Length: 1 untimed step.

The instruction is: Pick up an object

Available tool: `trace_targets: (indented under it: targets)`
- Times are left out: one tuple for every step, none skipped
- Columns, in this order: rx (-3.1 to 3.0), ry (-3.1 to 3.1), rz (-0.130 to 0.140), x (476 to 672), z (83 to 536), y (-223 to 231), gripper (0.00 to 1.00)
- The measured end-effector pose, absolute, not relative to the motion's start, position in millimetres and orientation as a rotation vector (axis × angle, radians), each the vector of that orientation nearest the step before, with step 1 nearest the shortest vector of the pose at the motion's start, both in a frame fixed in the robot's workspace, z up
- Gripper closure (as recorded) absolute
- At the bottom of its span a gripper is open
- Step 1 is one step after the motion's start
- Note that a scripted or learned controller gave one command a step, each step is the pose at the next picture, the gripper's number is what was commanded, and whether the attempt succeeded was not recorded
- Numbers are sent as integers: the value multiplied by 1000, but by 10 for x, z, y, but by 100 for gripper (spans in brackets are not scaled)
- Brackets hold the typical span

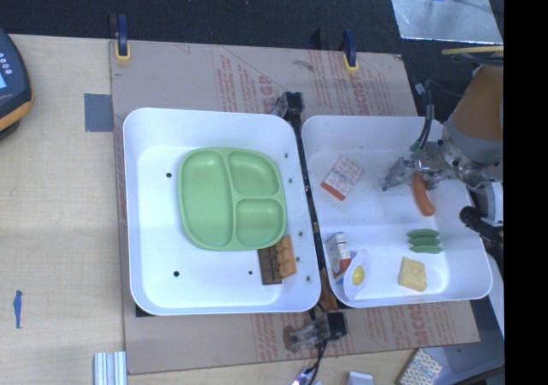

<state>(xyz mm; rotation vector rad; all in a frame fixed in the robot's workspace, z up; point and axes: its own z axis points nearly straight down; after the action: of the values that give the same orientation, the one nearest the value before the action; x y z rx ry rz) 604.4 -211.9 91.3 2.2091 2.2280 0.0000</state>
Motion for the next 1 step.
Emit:
trace_targets:
  targets:
    - [2210, 2224, 4, 6503, 1627, -2122, 0]
